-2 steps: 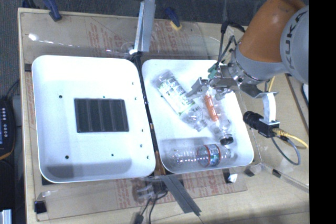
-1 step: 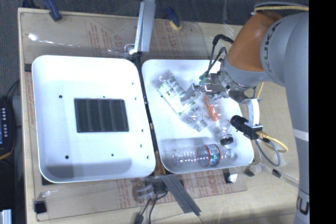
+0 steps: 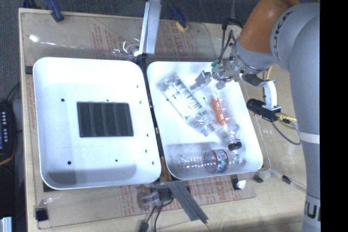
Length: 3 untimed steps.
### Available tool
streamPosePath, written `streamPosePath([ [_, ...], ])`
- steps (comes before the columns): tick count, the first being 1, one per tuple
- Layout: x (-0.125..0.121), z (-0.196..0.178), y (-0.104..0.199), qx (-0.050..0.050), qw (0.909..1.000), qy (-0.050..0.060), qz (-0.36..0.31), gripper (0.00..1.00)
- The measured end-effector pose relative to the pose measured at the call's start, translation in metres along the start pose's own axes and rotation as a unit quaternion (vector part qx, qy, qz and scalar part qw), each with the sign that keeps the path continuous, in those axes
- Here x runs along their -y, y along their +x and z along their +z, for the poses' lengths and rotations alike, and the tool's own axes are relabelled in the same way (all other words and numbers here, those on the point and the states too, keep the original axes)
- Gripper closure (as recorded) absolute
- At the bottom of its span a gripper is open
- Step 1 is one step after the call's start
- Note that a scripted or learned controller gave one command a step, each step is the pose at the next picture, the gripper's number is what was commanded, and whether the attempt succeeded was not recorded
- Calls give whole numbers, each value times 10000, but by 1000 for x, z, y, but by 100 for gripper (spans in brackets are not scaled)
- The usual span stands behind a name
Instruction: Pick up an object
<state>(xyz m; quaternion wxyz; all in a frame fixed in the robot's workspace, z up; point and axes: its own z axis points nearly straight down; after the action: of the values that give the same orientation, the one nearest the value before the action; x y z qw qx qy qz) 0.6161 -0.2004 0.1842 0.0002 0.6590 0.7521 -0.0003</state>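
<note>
Grey arm (image 3: 296,62) bends over right bin (image 3: 247,117); gripper (image 3: 217,76) state unclear.

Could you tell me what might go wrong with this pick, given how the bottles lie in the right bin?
1. The clear bottles overlap: the green-labelled bottle lies against the orange-labelled bottle, so a grasp could catch two or slip off.
2. The gripper sits near the right bin's far rim and might strike it when descending.
3. The red-labelled bottle lies against the near wall, leaving little finger room.
</note>
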Motion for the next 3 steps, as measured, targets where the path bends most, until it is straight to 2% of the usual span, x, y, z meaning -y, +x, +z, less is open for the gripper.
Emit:
streamPosePath([
  [1,8,46,-7,37,9986,-125,-517,0],
  [2,7,54,-7,47,9956,-165,-920,0],
  [3,-14,59,-10,-12,9870,-65,-1604,0],
])
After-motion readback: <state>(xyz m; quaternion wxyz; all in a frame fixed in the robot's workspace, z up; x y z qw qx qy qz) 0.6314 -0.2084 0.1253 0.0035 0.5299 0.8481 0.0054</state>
